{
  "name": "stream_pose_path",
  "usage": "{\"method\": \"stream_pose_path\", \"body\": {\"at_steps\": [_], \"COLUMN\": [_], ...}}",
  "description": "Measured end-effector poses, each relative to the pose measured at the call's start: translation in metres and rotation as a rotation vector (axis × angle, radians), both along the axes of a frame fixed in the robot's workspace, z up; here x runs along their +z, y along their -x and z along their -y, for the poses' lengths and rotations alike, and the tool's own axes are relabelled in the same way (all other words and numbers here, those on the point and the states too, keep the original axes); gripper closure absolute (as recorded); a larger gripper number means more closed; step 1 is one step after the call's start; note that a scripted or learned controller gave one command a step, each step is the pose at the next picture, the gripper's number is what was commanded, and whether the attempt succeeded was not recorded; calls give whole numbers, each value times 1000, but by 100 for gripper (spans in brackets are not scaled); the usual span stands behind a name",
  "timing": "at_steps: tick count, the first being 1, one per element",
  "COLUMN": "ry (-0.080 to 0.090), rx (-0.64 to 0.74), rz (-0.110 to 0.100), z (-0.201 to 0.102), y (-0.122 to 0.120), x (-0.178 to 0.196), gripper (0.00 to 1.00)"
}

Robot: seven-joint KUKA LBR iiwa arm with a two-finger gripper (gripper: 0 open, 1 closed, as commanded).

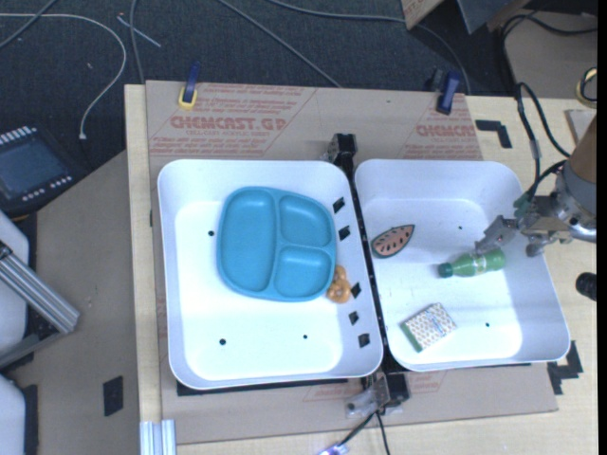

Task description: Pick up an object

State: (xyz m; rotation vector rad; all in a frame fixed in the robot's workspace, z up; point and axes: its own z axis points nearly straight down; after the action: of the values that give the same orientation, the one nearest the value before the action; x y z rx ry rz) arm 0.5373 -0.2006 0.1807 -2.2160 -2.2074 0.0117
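On the worktop (142,254) two shallow white bins sit side by side. The left bin (190,330) holds a blue divided plate (277,245) with a small orange-brown item (339,287) touching its lower right edge. The right bin (531,330) holds three loose things: a flat brown leaf-shaped piece (392,241) near its left wall, a small patterned packet (429,326) lying toward the front, and a green bottle (471,265) on its side near the middle, its darker cap end pointing left. The arm enters from the right, and the claw (517,230) sits low over the right bin's right half, just above and to the right of the green bottle. One finger (495,232) slants down toward the bottle's right end and appears to reach or nearly touch it, though contact cannot be confirmed. Whether the claw is spread or closed cannot be told at this angle, and nothing is plainly gripped.
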Motion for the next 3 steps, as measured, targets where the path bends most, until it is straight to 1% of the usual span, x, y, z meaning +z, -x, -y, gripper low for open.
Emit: {"method": "stream_pose_path", "body": {"at_steps": [1,2,3], "ry": [4,2,-3], "rx": [4,3,5], "rz": [14,10,21], "z": [-1,8,7], "y": [-4,-2,-7], "x": [8,-49,-89], "gripper": [0,0,0]}}
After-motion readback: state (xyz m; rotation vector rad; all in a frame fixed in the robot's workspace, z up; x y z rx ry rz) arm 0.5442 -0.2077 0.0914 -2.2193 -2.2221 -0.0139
